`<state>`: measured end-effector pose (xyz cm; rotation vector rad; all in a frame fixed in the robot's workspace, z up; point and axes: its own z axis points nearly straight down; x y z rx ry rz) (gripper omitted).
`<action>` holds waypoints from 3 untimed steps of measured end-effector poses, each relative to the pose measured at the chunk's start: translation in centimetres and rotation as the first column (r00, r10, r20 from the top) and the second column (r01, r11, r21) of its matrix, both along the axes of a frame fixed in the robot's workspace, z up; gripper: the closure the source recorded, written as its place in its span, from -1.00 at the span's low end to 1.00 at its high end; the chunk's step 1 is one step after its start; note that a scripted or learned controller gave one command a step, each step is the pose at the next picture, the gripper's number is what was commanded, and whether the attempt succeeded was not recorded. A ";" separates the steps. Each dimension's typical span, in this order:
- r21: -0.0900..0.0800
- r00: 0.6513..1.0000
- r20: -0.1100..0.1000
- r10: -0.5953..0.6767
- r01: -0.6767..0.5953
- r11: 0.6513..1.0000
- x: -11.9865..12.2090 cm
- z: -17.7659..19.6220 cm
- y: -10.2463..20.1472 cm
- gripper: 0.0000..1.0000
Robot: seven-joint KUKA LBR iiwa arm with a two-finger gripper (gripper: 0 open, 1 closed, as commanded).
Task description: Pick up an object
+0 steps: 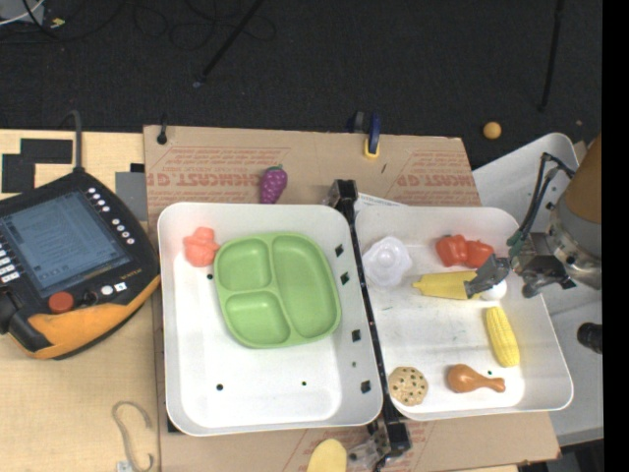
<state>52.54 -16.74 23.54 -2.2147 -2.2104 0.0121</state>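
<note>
My gripper (511, 280) hangs over the right side of the right bin (442, 334), open, with nothing between its fingers. One dark fingertip (483, 283) reaches toward the right end of a yellow banana-like piece (442, 285). A red pepper (462, 251) lies just up and left of the gripper. Below the gripper lies a corn cob (501, 335). A chicken drumstick (475, 379) and a cookie (407, 385) sit near the bin's front edge. A clear white lump (385, 262) rests at the bin's left side.
The left bin (256, 391) holds a green divided plate (275, 289) and a pink-orange toy (200, 247). Purple grapes (272, 183) lie on the cardboard behind the bins, and a yellow lemon (327, 454) in front. A teach pendant (64, 254) sits far left.
</note>
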 end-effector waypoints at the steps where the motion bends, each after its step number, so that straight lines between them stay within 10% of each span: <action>1: -0.002 1.000 0.012 0.002 -0.002 1.000 0.2 0.6 0.0 -1.00; 3: -0.001 1.000 0.008 0.003 -0.003 1.000 -0.3 -8.5 -0.5 -1.00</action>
